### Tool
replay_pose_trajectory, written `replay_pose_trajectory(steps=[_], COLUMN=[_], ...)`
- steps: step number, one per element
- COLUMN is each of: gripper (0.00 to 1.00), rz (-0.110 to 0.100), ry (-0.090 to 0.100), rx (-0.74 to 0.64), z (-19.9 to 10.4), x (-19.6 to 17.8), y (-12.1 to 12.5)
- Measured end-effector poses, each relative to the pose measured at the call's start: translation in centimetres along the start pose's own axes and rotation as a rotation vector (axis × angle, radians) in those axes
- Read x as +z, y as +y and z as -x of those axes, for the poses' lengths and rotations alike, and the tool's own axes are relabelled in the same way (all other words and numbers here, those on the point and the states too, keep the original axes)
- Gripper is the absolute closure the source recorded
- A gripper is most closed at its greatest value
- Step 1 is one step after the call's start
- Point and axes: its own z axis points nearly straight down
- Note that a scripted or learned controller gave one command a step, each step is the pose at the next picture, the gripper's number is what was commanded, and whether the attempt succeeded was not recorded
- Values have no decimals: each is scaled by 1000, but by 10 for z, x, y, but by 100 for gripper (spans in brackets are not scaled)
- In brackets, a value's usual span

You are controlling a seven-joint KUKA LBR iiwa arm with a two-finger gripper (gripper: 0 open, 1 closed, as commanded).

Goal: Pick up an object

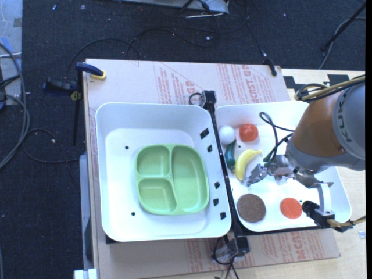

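The right bin (340,199) holds a yellow banana (245,161), a red round fruit (249,132), a white ball (226,134), a teal object (231,154), a brown disc (251,207) and an orange disc (290,208). My gripper (260,173) hangs over the middle of this bin, just right of the banana and above the brown disc. Its metal fingers point left toward the banana, and nothing shows between them. The grey and orange arm covers the bin's right part.
The left bin (110,156) holds a green three-compartment plate (172,178). A black divider with clips runs between the bins. Cables loop over the right bin's top. Both bins sit on a cardboard sheet (174,80) with a blue clamp at its far left corner.
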Motion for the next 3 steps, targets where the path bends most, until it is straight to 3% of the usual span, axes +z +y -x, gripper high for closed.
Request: replay_pose_trajectory(steps=[1,3], gripper=[100,100], rz=[6,2], ry=[-3,0], rx=[2,-1], z=[2,-9], x=[-13,-115], y=[2,0])
